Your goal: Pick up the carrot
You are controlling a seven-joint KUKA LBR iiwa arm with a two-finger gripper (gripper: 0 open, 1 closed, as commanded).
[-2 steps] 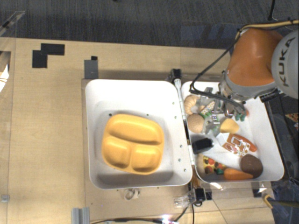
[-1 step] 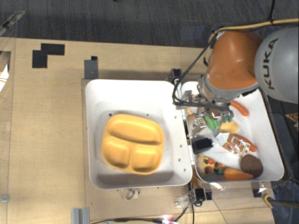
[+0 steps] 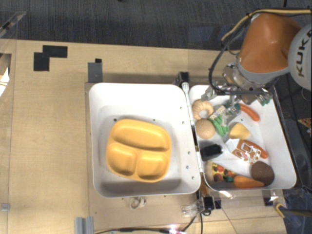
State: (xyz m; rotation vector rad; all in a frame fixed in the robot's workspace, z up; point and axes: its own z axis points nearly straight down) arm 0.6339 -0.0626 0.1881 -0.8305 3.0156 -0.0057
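The carrot (image 3: 247, 182) is an orange tapered piece lying flat along the near wall of the right bin (image 3: 285, 145), just below a brown ball (image 3: 262, 171). My gripper (image 3: 233, 99) hangs under the arm's orange band over the far end of the same bin, well away from the carrot. It is above a green item (image 3: 222, 126) and beside a red-orange sausage-like piece (image 3: 250, 112). The wrist and cables cover much of the gripper.
The right bin also holds a garlic bulb (image 3: 202, 108), a tan ball (image 3: 205, 128), a yellow wedge (image 3: 239, 130), a black block (image 3: 210, 151), a red-and-white packet (image 3: 249, 151) and a multicoloured item (image 3: 222, 172). A yellow divided tray (image 3: 139, 149) sits in the left bin (image 3: 97, 130).
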